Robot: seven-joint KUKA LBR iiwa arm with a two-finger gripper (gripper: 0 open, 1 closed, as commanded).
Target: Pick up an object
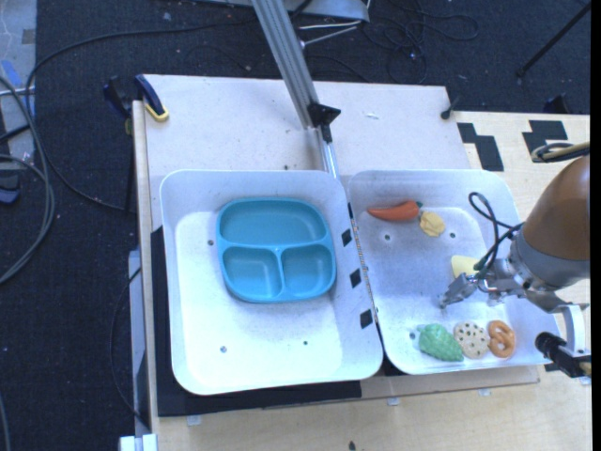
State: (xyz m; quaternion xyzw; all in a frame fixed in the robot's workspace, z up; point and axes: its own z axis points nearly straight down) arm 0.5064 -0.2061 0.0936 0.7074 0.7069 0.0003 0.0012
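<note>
We see no readable writing; our end effector (457, 296), state unclear, hovers at the right bin's (404, 252) three o'clock.

Blue 3-compartment tray (277, 250) in left bin (188, 280); clamp (148, 99) at bench corner; cables (66, 54) on floor.

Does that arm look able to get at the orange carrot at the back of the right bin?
Probably yes. The carrot lies apart from the other items, uncovered, and the gripper is already in that bin.
</note>
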